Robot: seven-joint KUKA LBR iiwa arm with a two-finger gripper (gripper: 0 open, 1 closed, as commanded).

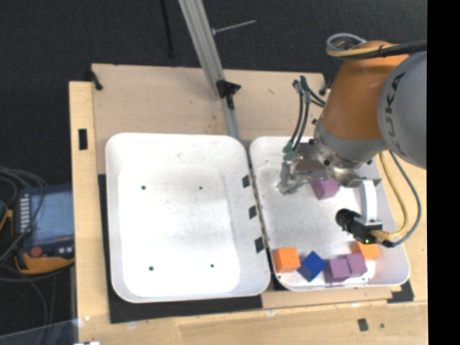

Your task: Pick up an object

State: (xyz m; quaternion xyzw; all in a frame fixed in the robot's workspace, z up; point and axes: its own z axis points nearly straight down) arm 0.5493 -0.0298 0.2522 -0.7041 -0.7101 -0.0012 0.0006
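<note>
Approach step: tool (289,181) low in right bin (287,221) beside purple block (325,187); finger state unreadable; next, centre over block

A robotics lab is showing here: a grey-and-orange industrial arm (366,106) is reaching over a plywood bench (165,99). A handheld control pendant (43,228) with trailing cables is lying at the frame's left, over dark carpet.

We see a pale wooden counter (165,99) standing on dark carpeted floor (86,20). A slanted metal pole (205,45) rises from its far side. To the left, on the floor, a handheld control pendant (44,228) lies beside black cables (14,182). Light is even.
</note>
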